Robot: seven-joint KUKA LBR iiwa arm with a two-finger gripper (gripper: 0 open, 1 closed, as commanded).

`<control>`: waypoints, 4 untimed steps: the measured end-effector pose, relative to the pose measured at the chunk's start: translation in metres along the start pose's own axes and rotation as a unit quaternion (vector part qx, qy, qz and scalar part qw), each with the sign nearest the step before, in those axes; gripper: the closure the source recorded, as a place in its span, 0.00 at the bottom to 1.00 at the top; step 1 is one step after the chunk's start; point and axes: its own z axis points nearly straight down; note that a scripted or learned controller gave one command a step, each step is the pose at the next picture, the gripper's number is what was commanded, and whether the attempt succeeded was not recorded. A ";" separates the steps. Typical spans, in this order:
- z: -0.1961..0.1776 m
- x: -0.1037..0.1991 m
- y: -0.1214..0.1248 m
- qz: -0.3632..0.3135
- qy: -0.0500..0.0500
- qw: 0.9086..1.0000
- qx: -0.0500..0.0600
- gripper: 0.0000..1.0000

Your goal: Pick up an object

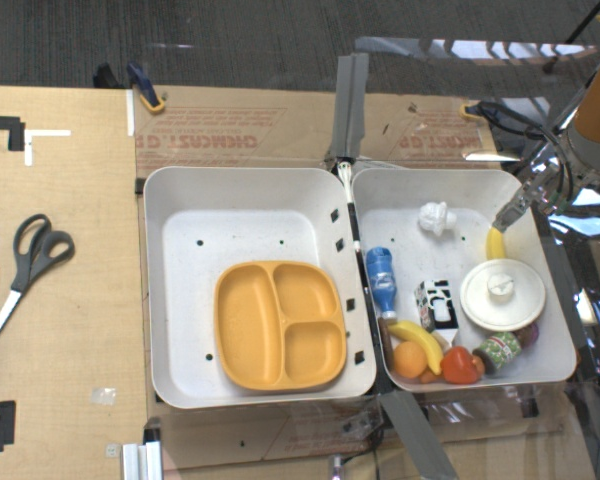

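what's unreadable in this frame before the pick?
- Gripper: small and blurred over the right bin's far corner; finger state unclear.
- Yellow object: mostly hidden behind the white lidded bowl; identity unclear.
- Small can: partly tucked under that bowl; label too small to read.
- Black-and-white package: print too small.
- Arm: cut off by the right edge.

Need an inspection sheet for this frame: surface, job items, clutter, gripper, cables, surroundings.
Surface: two shallow white bins side by side on a cardboard-covered bench.
Job's things: right bin holds a blue plastic bottle, white lidded bowl, yellow banana, orange fruit, red tomato-like fruit.
Clutter: yellow divided plate in the left bin.
Gripper: gripper above the right bin's far right; state unclear.
Cables: dark cables near the arm.
Surroundings: black-handled scissors at left.
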 end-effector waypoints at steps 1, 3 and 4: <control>0.083 0.050 -0.041 -0.031 -0.002 0.999 -0.006 1.00; 0.082 0.003 0.022 0.191 -0.002 0.982 -0.005 1.00; 0.091 0.062 0.075 0.309 0.002 0.951 0.001 1.00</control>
